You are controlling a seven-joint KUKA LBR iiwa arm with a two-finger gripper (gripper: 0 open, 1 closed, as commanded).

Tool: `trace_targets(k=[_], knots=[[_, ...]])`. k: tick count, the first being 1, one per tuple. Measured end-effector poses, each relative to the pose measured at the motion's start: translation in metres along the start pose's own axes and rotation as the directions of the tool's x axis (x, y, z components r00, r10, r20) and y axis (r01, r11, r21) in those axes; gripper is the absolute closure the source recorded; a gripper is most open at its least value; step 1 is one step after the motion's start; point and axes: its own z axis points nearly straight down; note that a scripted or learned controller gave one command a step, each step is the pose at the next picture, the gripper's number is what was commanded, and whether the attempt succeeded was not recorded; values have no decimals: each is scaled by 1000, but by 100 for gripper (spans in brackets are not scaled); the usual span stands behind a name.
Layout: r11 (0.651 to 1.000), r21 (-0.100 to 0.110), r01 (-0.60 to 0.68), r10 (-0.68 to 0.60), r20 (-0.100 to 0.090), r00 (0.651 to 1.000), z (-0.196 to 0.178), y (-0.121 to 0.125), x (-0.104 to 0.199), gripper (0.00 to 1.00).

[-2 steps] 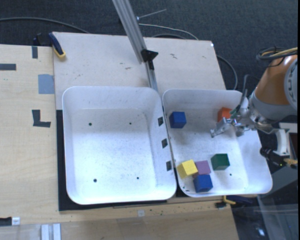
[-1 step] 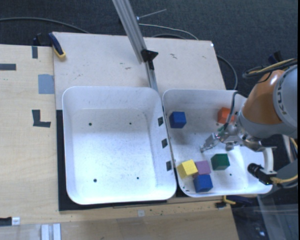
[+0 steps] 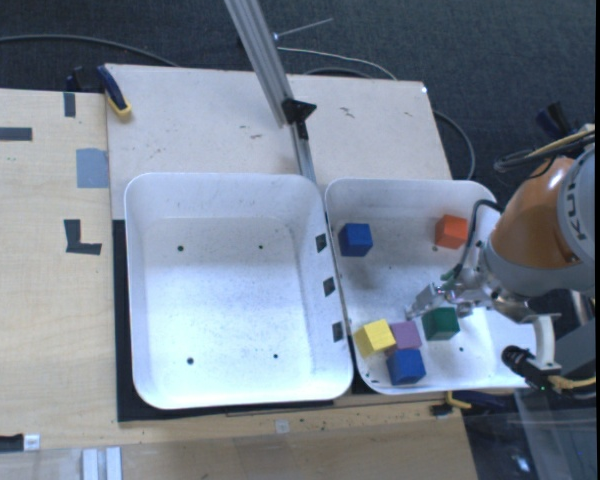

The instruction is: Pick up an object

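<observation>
Green cube point(image 3: 442, 323) sits just below my gripper point(image 3: 442, 298) in the right bin point(image 3: 400, 193), beside the purple cube point(image 3: 407, 334); finger state I cannot tell.

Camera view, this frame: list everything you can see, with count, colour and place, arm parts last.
Bins: 2, white, side by side on the bench.
Blue cubes: 2, one upper left of the right bin, one at its near edge.
Orange cube: 1, right bin, upper right.
Yellow cube: 1, right bin, lower left.
Purple cube: 1, beside the yellow one.
Green cube: 1, at the gripper.
Gripper: 1, over the right bin.
Arm: 1, grey and orange, from the right.
</observation>
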Motion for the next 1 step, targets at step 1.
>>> trace_targets(k=[1], knots=[[1000, -2, 2, -2, -1, 1000, -10, 1, 1, 100]])
